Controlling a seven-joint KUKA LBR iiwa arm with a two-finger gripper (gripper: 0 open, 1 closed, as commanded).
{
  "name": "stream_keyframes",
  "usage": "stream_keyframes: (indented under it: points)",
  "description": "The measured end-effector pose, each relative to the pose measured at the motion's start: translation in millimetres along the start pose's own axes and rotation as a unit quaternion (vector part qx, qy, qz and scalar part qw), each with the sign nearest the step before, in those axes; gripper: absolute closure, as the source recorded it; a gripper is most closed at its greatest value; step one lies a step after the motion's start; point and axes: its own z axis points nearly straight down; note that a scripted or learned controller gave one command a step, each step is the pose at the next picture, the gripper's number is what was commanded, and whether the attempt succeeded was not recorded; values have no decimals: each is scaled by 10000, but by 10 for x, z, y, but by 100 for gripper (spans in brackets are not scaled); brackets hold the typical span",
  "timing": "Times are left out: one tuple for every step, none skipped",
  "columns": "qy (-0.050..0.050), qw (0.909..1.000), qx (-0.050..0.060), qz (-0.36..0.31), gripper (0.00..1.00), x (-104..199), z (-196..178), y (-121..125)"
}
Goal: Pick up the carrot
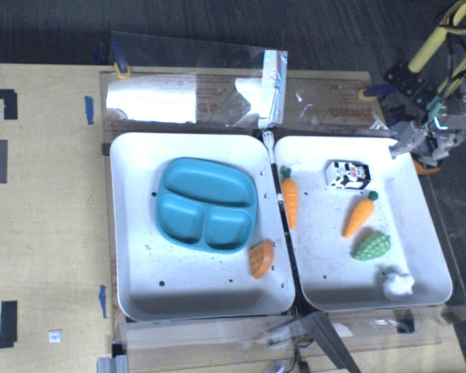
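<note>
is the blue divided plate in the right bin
No, the blue divided plate lies in the left bin, with the carrots in the right bin.

We see open floor across the middle of the right bin (314, 282). One carrot (290, 200) hugs its left wall, leaving no passage on that side. A second carrot (358, 214) lies near the right edge, crowded by a green toy (371, 245) just below.

Glossy blue plastic tray (206, 204) in smooth white bin (132, 231) (bench (39, 231) looks wooden).
</note>
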Motion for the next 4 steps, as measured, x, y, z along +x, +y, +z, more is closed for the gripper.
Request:
stream_keyframes:
  points:
    - [10,9890,15,-1477,0,19,1405,-335]
    - [-8,9809,-21,-1943,0,422,1742,-431]
    - [-26,9811,-61,-1932,100,413,1614,-408]
    - [-1,9950,-22,-1001,100,927,834,-31]
